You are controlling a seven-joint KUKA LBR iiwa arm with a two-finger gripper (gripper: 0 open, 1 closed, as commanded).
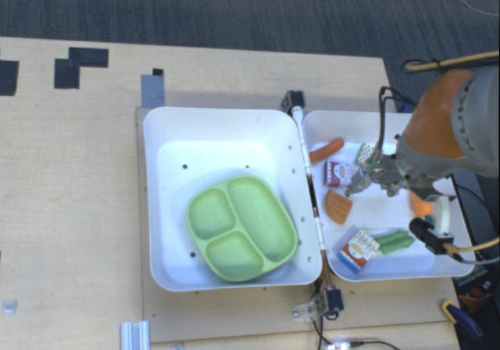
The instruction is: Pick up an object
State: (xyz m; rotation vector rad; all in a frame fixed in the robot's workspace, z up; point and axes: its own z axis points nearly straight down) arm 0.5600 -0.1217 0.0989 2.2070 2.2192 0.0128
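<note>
Pale wood bench, two white bins. My pincer [361, 182] sits low in the right bin [391, 269], above the maroon packet [337, 174]; its spread I cannot tell. Packet probably light, crinkly, slippery. Best pinched across its short sides. Green divided plate [242, 227] lies in the left bin [168, 208].

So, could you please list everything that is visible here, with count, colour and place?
bins: 2, white, side by side on the bench
divided plate: 1, light green, in the left bin
sausage: 1, orange-red, right bin, far left part
dark packet: 1, maroon, right bin, below the sausage
orange wedge: 1, orange, right bin, left side
small carton: 1, white with red and blue, right bin, near edge
green vegetable: 1, green, beside the carton
arm: 1, grey and orange, over the right bin
gripper: 1, dark, by the packet
</note>
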